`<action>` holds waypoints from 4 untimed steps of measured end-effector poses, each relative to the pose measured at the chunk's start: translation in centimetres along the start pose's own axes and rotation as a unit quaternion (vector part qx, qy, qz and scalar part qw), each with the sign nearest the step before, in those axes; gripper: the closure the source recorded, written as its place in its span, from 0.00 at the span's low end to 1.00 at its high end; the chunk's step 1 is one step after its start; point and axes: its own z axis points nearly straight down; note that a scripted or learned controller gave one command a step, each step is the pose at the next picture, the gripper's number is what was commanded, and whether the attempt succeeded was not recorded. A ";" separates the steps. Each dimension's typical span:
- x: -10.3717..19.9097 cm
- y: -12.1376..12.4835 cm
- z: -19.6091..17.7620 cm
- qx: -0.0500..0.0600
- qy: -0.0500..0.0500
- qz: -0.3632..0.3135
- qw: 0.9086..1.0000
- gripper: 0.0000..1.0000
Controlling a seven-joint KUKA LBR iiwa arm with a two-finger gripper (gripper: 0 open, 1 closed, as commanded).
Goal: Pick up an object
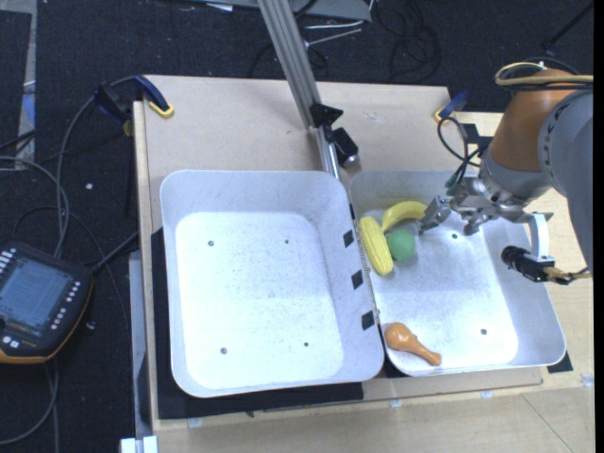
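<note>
At the far left, on the dark floor, a pendant [33,300] lies with its screen up, cables trailing around it. The bench [236,121] carries the left bin [250,276], its speckled floor bare of objects, with a blue and yellow clamp [142,97] at the bench's back left corner. A slanted metal rail [293,55] runs from the top of the view down to the seam between the two bins.

In the right bin [472,291], just past that seam, a corn cob [376,244] lies with its long axis running front to back, leaning a little left at the far end. A green ball [403,244] sits touching its right side. Behind them a banana [404,213] curves with its long axis roughly left to right, its right tip pointing toward the gripper [451,217]. Near the bin's front edge an orange gourd [411,342] lies with its fat end to the left and its thin neck pointing right and forward.

The gripper hovers low over the back of the right bin, just beside the banana's right tip. Whether its claw is apart or together I cannot tell. The arm [543,140] comes in from the right, orange band above the wrist.
</note>
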 end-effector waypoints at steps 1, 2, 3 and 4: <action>0.0 0.0 -1.1 0.000 0.000 0.000 1.000 1.00; -1.0 -0.2 -6.4 -0.002 -0.001 0.000 1.000 1.00; -0.6 -0.4 -10.7 -0.002 0.000 0.000 1.000 1.00; 0.1 -1.0 -15.7 -0.002 0.000 0.000 1.000 1.00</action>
